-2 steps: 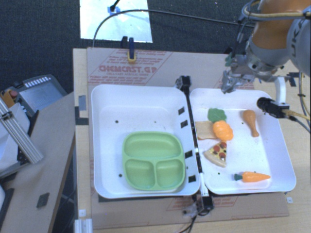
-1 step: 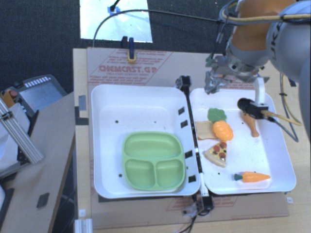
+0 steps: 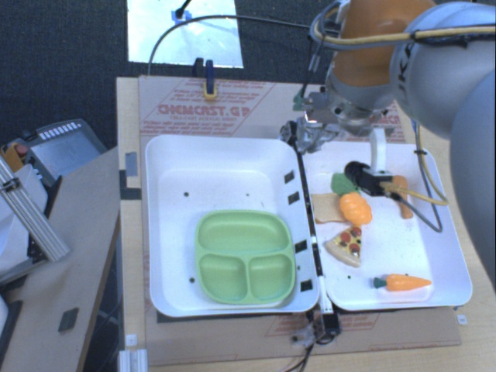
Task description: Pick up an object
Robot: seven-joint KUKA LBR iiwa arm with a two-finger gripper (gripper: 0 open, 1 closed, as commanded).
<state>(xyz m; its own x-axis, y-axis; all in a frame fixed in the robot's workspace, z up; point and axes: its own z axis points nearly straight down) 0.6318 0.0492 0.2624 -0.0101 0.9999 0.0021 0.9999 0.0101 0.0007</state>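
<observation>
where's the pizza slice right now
In the camera view, the pizza slice lies in the right-hand bin near its left wall, just below the orange toy and up-left of the carrot.

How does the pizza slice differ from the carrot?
The pizza slice is a flat pale triangle with red spots; the carrot is long and orange with a green end. The pizza slice lies farther left, the carrot nearer the front rim. Both lie in the right bin.

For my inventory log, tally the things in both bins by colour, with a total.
Green: 2, plate, small piece
Orange: 2, round fruit, carrot
Tan: 2, bread slice, pizza slice
Brown: 1, stick
Total: 7
</observation>
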